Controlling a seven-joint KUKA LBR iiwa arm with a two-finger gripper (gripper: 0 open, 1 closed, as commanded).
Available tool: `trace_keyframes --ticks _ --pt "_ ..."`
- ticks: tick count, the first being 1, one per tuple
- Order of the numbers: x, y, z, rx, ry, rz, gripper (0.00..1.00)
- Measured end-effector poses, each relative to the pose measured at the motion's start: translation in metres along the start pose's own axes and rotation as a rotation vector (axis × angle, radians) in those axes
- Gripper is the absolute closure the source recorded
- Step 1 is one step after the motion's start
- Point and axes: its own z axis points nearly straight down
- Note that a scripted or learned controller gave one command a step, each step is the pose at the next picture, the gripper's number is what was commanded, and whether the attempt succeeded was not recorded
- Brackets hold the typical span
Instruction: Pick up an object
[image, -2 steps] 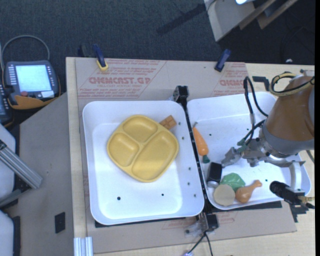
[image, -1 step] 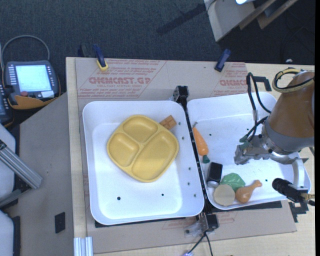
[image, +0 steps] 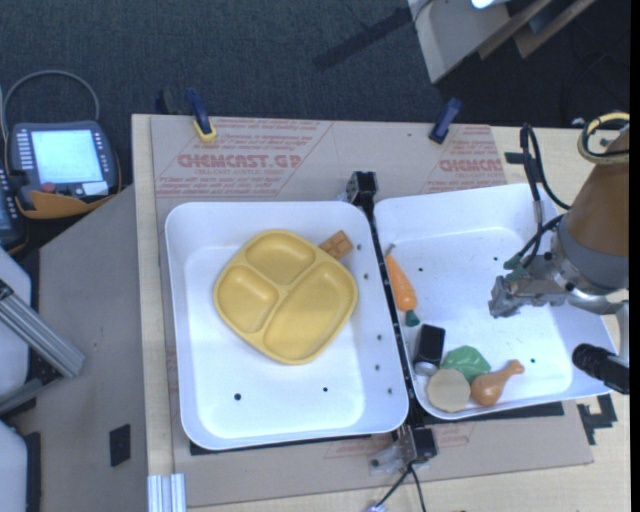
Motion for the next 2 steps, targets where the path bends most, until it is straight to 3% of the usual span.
trace_keyframes --ticks 1,2 --pt "-0.001 0.002 -0.053 -0.002 0.0 -0.002 1.0" --pt "0.047 0.003 -0.056 0.005 0.004 -0.007 1.0"
